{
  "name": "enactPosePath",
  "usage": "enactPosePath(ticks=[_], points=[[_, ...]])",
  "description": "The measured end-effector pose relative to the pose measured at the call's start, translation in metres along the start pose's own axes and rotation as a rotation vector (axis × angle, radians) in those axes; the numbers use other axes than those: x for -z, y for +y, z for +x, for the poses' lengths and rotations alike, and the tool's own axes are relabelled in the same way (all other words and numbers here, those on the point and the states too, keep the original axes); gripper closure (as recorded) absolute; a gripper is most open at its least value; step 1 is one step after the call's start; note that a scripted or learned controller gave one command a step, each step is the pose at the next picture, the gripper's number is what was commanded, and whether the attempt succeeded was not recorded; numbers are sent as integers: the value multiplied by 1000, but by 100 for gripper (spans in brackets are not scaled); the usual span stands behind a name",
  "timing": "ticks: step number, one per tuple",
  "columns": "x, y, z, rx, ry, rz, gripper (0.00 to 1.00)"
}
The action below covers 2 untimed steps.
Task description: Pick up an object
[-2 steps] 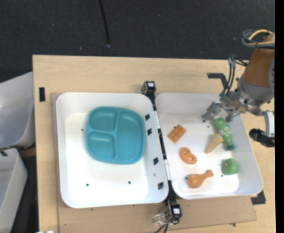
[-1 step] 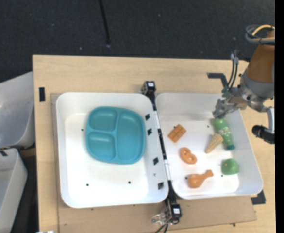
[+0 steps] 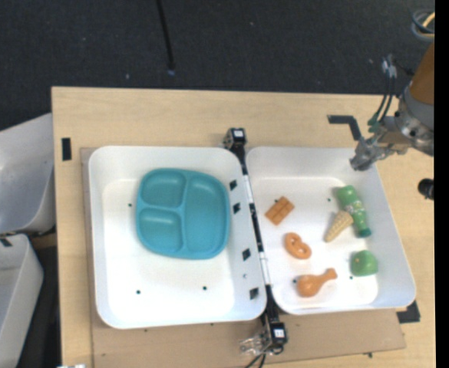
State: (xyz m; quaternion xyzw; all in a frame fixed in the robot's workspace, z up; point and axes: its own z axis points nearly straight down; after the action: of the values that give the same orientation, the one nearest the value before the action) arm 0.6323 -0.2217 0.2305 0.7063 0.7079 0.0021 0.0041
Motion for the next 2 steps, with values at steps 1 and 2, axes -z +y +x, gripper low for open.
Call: enactPosePath(ticks=[1, 2], points=[[38, 1, -2, 1, 1, 3, 100], [34, -19, 46, 2, 2, 8, 100]])
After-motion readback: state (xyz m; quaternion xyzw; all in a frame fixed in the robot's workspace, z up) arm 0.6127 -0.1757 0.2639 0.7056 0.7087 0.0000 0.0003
